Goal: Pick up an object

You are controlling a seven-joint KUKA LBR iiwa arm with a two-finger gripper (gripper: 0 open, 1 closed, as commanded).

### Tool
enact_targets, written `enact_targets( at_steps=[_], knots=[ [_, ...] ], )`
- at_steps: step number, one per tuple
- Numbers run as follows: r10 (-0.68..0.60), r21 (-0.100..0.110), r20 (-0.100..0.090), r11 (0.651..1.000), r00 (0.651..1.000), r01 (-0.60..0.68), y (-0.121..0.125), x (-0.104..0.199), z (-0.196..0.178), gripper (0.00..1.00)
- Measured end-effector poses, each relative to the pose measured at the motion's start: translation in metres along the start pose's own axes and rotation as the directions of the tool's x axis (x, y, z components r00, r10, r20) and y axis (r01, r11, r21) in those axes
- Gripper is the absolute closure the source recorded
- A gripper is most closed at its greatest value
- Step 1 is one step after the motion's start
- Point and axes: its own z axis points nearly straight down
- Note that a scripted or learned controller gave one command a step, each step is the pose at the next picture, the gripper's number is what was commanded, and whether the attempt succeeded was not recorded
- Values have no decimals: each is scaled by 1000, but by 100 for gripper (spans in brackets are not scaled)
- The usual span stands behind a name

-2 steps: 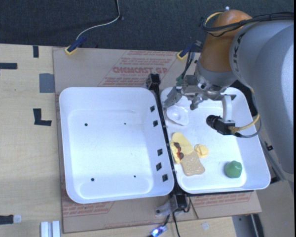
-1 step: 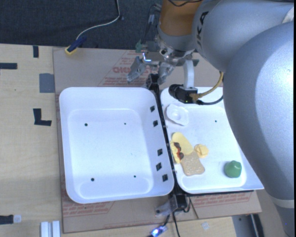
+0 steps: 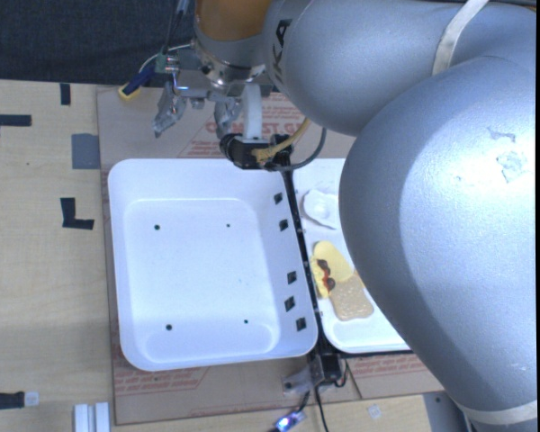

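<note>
My gripper (image 3: 195, 118) hangs above the cardboard just beyond the far rim of the left bin (image 3: 117, 241). Its two fingers stand apart, open, with nothing between them. In the right bin (image 3: 364, 338), close to the divider, lie a yellow piece with a red mark (image 3: 329, 264), a tan flat piece (image 3: 352, 301) touching it, and a small white object (image 3: 319, 207) farther back. My grey arm covers most of the right bin.
The two bins sit on a cardboard sheet (image 3: 144, 124) on the wooden bench. Black clips (image 3: 291, 277) run along the wall between the bins. Black tape marks (image 3: 72, 212) lie on the bench to the left.
</note>
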Motion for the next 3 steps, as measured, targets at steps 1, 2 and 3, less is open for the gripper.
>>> enact_targets(
  at_steps=[1,2,3],
  knots=[
    [9,7,10,1000,1000,-9,1,-9,-6,100],
    [9,2,3,1000,1000,-9,-27,25,-43,100],
    [12,4,5,1000,1000,-12,-53,23,-69,100]
  ],
)
